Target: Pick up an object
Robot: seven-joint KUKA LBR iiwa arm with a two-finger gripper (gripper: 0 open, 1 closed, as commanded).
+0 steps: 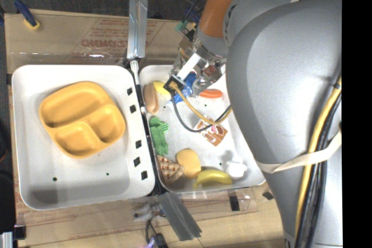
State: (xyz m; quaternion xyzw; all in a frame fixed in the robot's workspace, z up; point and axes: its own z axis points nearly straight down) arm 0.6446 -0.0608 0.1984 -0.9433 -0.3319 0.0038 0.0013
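Note:
My gripper (199,75) hangs low over the back of the right bin (251,182), reaching in from the right under the orange-banded wrist. Just beside it lie a small blue thing (186,84) and an orange carrot-like piece (211,93). A tan bun (151,98) rests at the bin's left wall. Further forward are a green toy (158,133), a red and white pretzel-like piece (214,133), a waffle piece (168,167), a yellow-orange round piece (188,160), a banana (213,177) and a small white thing (236,169). Nothing shows between the gripper's tips.
The left bin (35,183) holds a yellow divided plate (82,118). A metal bar (137,26) stands behind the wall between the bins. The arm's large grey body covers the right bin's right side.

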